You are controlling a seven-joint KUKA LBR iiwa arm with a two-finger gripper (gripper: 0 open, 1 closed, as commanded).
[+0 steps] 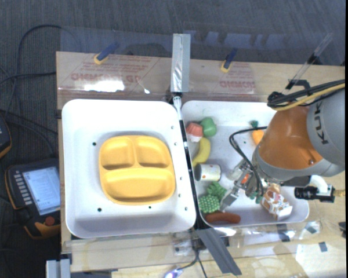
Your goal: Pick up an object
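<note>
My gripper (236,189) hangs low in the right bin (296,216), under the arm's orange band (284,146). Just to its left lie a leafy green toy (216,190) and a knobbly green ball (209,204). A red sausage-like piece (223,218) lies below them at the bin's front wall. A white cup (209,172) lies on its side above them. Right of the gripper stands a small printed carton (276,202). Nothing can be seen held.
Further back in the right bin are a banana (202,150), a green fruit (208,127), a red-and-white piece (194,131) and an orange piece (257,136) partly under the arm. The left bin (81,213) holds a yellow divided tray (137,168).
</note>
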